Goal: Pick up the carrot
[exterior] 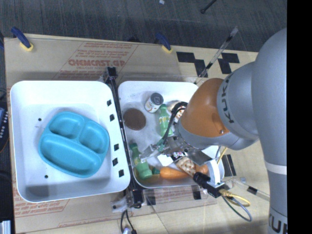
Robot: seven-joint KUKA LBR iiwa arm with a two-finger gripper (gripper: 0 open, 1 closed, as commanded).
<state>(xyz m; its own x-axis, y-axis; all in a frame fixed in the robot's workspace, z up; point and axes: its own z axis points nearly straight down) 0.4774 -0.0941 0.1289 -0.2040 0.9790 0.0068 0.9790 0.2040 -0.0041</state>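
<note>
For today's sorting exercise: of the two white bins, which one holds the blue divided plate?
The left bin holds the blue divided plate; the right bin holds the carrot and other small items instead.

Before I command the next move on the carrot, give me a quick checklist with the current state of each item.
1. Carrot located, near front wall of right bin: ok.
2. Carrot free of clutter: not ok, green item and other objects lie against it.
3. Gripper above the carrot: cannot tell, wrist hides it.
4. Carrot between the fingers: cannot tell.
5. Blue tray in left bin, away from the work: ok.
</note>
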